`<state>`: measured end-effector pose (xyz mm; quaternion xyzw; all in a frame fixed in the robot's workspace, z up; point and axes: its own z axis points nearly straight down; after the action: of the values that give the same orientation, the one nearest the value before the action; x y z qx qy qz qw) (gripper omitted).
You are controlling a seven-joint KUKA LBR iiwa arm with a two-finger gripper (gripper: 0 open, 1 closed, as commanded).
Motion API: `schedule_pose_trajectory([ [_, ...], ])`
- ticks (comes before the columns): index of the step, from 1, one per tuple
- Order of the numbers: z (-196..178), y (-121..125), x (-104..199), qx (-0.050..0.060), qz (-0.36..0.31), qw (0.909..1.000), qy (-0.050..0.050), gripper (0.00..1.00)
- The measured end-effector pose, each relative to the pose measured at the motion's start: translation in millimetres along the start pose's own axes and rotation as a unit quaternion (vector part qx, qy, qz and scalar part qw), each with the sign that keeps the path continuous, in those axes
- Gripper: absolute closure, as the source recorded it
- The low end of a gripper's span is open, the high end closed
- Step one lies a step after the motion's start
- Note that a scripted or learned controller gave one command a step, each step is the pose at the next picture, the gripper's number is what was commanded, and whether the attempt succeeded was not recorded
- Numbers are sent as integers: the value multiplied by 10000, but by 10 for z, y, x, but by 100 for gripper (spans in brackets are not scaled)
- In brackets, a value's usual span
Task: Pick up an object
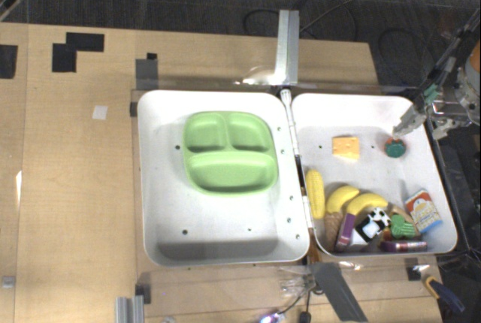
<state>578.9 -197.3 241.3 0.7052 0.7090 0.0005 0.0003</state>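
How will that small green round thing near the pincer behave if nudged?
The small green round thing looks ball-like, so it will probably roll across the smooth right bin. It sits apart from the pile, with nothing beside it to stop it. Likely light, being so small.

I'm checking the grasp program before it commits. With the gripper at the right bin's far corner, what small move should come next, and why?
Probably a short descent onto the small green object. The gripper sits just above it, and it lies apart from the yellow block and the crowded pile, so little would interfere.
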Motion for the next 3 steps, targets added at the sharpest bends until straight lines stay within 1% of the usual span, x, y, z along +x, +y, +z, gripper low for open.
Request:
schedule_pose_trajectory([
  [1,1473,144,724,-8,-877,9961,1,0],
  [2,1511,-118,357,-59,-345,9994,-1,0],
  [3,1532,649,523,-43,-106,9999,-1,0],
])
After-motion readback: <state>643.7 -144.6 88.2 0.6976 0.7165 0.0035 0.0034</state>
